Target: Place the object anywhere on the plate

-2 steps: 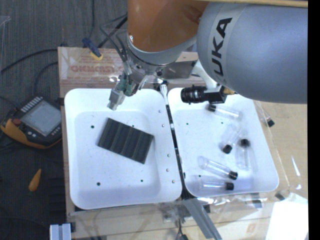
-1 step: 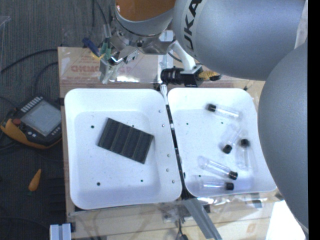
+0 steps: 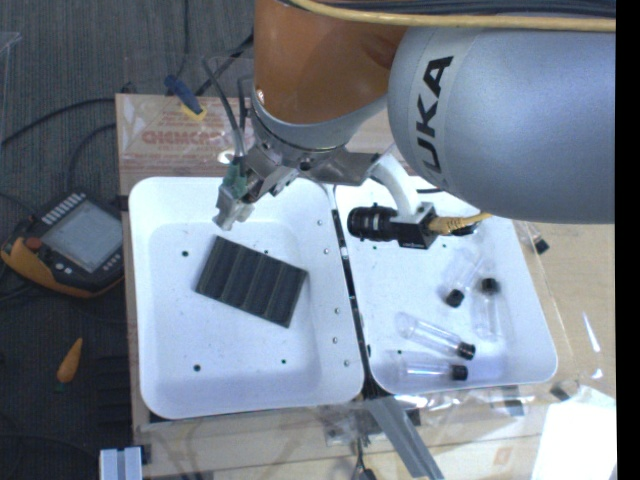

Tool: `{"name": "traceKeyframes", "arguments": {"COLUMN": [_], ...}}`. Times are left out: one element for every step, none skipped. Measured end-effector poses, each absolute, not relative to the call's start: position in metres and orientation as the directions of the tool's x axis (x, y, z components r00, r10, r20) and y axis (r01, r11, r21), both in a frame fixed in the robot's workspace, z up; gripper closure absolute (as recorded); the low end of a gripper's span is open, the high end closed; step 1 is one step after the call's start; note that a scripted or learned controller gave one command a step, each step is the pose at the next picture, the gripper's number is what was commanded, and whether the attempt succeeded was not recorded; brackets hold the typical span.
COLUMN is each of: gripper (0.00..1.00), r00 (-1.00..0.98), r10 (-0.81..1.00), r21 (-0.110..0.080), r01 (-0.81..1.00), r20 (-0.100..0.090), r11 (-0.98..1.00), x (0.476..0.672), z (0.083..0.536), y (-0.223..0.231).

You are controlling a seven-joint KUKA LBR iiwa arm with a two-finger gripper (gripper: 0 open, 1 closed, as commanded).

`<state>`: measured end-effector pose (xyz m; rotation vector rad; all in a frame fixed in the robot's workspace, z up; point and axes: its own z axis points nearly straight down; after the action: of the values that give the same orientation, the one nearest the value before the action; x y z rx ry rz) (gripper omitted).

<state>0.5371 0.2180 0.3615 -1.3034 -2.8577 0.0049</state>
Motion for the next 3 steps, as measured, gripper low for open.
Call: {"name": "traceKeyframes", "arguments": {"gripper": [1.00,1.00,1.00], "r00": [-0.801,-0.944,-0.681], "r10": [0.599,0.331,0.732], "r21": [-0.002,0.001,-0.002], "r01": [0.599,0.331,0.732], "r20": [-0.001,-0.004,-0.001], "r11": [0.801,0.944,0.681], "x": [0.608,0.662,0.650], "z": [0.371,0.434,0.433], "y": [0.222,0.233,0.233]}}
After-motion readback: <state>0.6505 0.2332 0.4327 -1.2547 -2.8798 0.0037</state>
